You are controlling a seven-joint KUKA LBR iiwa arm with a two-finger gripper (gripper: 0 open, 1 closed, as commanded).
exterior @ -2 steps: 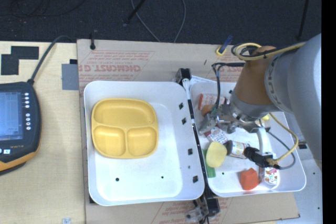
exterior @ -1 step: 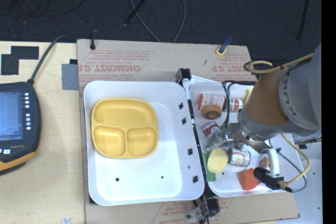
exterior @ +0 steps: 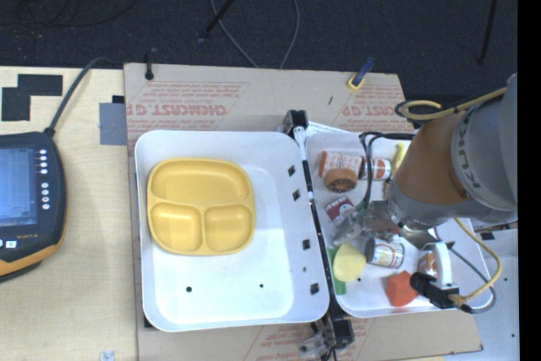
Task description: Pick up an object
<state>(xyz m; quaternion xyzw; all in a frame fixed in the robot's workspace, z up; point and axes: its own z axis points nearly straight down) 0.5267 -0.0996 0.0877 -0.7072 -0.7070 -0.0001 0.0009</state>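
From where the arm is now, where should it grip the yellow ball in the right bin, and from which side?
Probably best from straight above, fingers closing across the middle of the yellow ball, its widest part. It is round, so any axis fits, but the bin wall lies close on its left and a small jar lies to its right, so a side approach looks crowded.

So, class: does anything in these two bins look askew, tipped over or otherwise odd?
Yes, in the right bin. The orange-labelled can and the small jar both lie on their sides, jumbled with a yellow ball and an orange-red object. The yellow divided tray in the left bin sits flat.
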